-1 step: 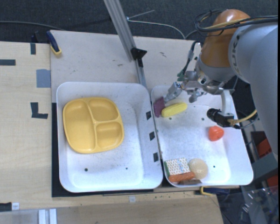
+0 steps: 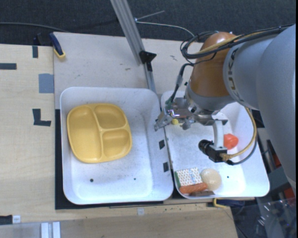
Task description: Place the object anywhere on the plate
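A yellow plate [image 2: 99, 132] with three compartments lies in the left white bin [image 2: 109, 182], towards its left side. My gripper [image 2: 173, 116] hangs under the orange wrist band over the left edge of the right bin [image 2: 248, 180], close to the divider between the two bins. It is well to the right of the plate. A small yellowish speck [image 2: 175, 121] shows at the gripper, but it is too small to identify. In the right bin lie an orange-red object [image 2: 230, 141], a cream ball [image 2: 211, 178], a checkered packet [image 2: 187, 175] and a red bar [image 2: 192, 187].
A slanted metal pole [image 2: 129, 29] crosses the bench behind the bins. A black fitting [image 2: 211, 150] with a cable hangs off the arm over the right bin. Tape marks dot the wooden bench to the left.
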